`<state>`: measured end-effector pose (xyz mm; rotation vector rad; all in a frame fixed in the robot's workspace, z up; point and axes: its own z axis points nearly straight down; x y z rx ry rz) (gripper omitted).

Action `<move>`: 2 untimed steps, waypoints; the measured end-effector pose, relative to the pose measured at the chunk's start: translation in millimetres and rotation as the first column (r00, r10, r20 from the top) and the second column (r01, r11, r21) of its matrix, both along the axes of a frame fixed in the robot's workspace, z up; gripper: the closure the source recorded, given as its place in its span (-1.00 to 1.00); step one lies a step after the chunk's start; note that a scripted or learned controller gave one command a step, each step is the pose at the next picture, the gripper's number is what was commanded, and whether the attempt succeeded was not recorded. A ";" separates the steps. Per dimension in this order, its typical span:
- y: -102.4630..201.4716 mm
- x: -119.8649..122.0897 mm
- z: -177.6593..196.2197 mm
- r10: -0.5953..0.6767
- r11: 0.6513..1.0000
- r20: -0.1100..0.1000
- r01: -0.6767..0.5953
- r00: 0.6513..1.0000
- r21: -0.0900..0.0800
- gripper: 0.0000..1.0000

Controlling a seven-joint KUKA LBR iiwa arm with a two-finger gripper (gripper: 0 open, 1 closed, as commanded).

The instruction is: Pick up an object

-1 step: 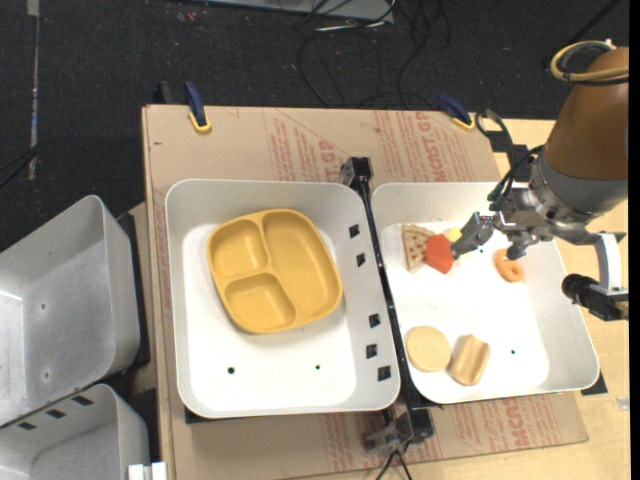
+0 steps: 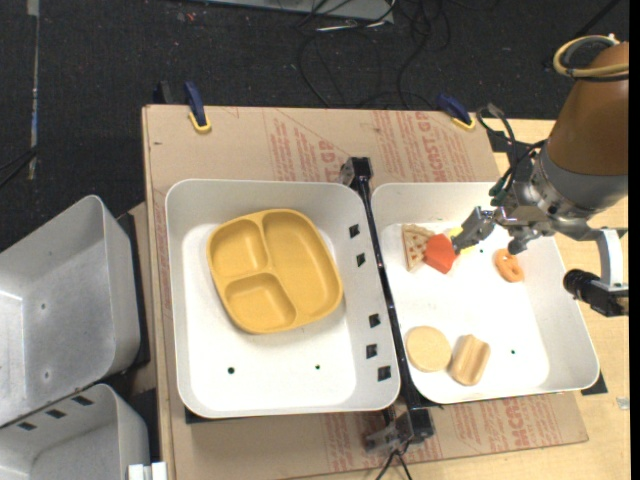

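A mustard-yellow divided tray (image 2: 273, 269) sits in the white left bin (image 2: 190, 368). The white right bin (image 2: 540, 338) holds a red-orange block (image 2: 440, 254), an orange ring (image 2: 509, 266), a tan disc (image 2: 428, 348), a beige roll (image 2: 468, 359) and a speckled tan wedge (image 2: 415, 244). The bench (image 2: 250, 133) is brown cardboard with red print.

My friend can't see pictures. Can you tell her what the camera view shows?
A grey robot arm's gripper hangs over the right white bin, by a red-orange block, near a round tan cookie. The left white bin holds a yellow divided plastic plate.

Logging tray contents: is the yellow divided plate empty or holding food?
Empty. All three compartments of the yellow divided plate show bare yellow; it lies flat in the left bin.
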<state>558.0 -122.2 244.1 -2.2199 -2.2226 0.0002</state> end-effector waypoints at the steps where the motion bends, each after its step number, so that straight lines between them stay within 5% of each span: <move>1: -1.9 5.1 -45.0 -0.002 1.000 -0.004 0.002 1.000 0.000 -1.00; 2: -4.6 9.0 -89.8 -0.003 1.000 -0.003 0.003 1.000 0.000 -1.00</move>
